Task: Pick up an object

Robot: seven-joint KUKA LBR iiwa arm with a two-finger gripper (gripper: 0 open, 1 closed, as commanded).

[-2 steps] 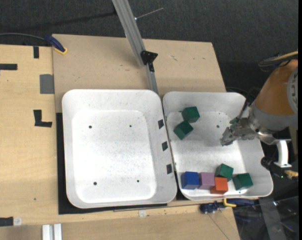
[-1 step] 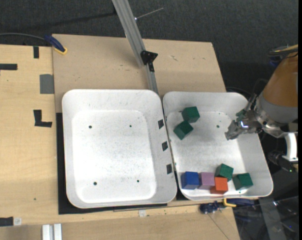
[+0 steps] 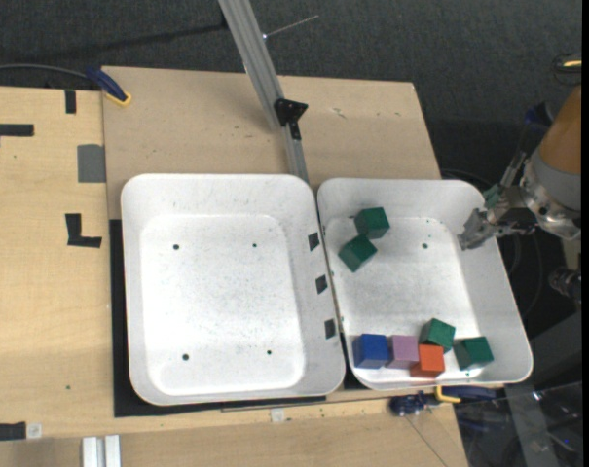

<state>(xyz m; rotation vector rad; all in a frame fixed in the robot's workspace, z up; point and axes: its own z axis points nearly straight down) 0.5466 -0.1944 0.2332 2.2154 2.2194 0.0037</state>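
From the overhead camera, the pincer sits at the right rim of the right bin, hanging just over the edge, with the grey arm and its orange band reaching in behind it. Whether the pincer is spread or pressed together — I cannot tell, it is too small and dark here, and nothing shows pinched in it.

Off to the pincer's left, well apart from it, two green blocks lie near the bin's upper left: one nearer the top, the other just below and touching or nearly touching it.

Below the pincer, along the bin's near wall, a cluster — a blue block, a purple block beside it, an orange block, a green block just above that, and another green block at the right end.

Farther left, past the pincer and the right bin, lies the left bin.
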